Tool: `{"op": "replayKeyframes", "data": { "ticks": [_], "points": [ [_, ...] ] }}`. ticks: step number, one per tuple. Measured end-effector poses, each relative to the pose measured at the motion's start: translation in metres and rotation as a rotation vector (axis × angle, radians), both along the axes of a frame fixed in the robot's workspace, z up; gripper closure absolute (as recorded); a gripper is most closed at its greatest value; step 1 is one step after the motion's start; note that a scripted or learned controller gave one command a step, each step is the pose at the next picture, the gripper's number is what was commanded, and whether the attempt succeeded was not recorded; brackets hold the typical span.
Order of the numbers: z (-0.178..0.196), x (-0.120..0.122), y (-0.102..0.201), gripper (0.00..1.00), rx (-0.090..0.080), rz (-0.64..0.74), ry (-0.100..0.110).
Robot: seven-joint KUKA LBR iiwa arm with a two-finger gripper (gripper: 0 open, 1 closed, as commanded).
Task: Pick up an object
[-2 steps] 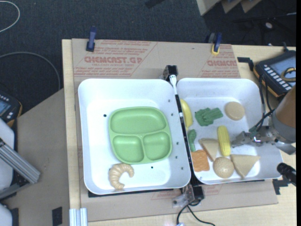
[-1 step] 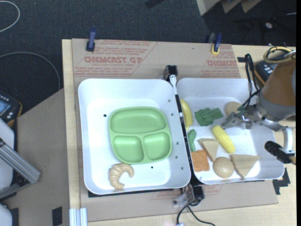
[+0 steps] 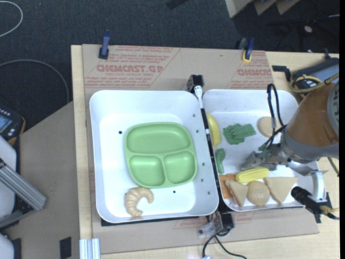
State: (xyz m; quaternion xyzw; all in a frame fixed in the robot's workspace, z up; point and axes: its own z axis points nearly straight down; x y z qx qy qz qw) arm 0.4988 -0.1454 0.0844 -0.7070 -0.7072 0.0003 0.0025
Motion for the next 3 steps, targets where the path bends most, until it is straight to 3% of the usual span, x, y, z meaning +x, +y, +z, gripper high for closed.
{"op": "replayKeyframes", "data": {
  "ticks": [1, 3],
  "points": [
    [0.011, 0.002, -0.002, 1.00, -0.004, -0.001, -0.006],
    [0.030, 0.003, -0.002, 1.00, -0.007, -0.002, -0.010]
  ]
}}
